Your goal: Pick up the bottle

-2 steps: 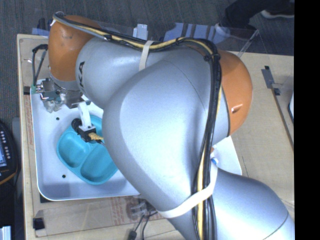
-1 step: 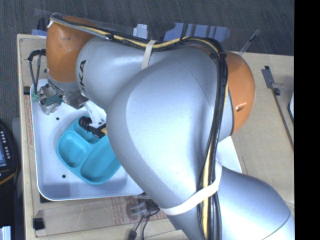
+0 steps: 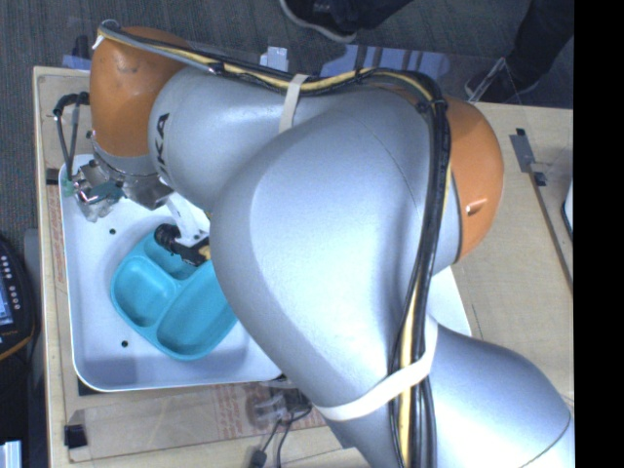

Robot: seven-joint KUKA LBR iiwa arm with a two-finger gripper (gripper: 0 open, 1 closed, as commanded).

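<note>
Grey and orange, the arm [image 3: 341, 252] we see covers most of the table [image 3: 526, 271]; "KUKA" runs along its wrist. Its pincer [image 3: 93, 191] sits at the white bin's [image 3: 93, 339] far left corner, above a blue tray [image 3: 175, 305]. We cannot make out the bottle.

The light is soft and even, coming from above, and the scene is moderately bright. The grey arm [image 3: 331, 252] shows broad pale sheen on its rounded shells but no hard glare. Under the arm a soft shadow falls on the white bin [image 3: 93, 291] and darkens its right part. The dark floor [image 3: 195, 8] at the top is dim. The picture is slightly soft and grainy; small parts near the wrist look blurred.
</note>
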